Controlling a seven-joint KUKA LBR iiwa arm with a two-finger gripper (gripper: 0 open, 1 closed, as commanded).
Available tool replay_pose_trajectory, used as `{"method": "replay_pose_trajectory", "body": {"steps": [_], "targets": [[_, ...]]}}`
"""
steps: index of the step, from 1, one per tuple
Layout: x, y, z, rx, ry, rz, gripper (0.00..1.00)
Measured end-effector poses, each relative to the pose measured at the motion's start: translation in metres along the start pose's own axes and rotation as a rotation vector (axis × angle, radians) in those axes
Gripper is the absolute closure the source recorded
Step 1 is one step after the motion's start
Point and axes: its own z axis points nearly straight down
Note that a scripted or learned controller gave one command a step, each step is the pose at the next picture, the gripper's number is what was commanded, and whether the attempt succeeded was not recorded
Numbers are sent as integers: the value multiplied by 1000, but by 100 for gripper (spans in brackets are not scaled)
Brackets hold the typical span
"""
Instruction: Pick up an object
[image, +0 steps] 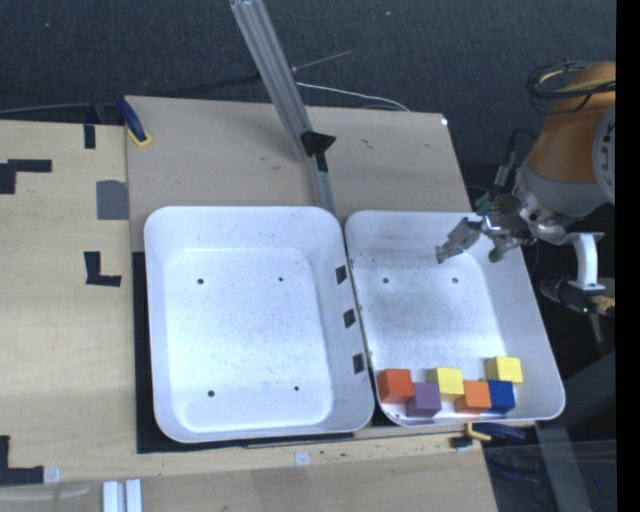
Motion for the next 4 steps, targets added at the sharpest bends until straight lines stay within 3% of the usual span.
{"method": "replay_pose_trajectory", "body": {"steps": [1, 2, 3, 4], "targets": [[19, -25, -1, -6, -1, 1, 0], [29, -22, -18, -10, 0, -1, 0], [70, -29, -27, -8, 1, -4, 0], [46, -20, 81, 0, -1, 2, 0]]}}
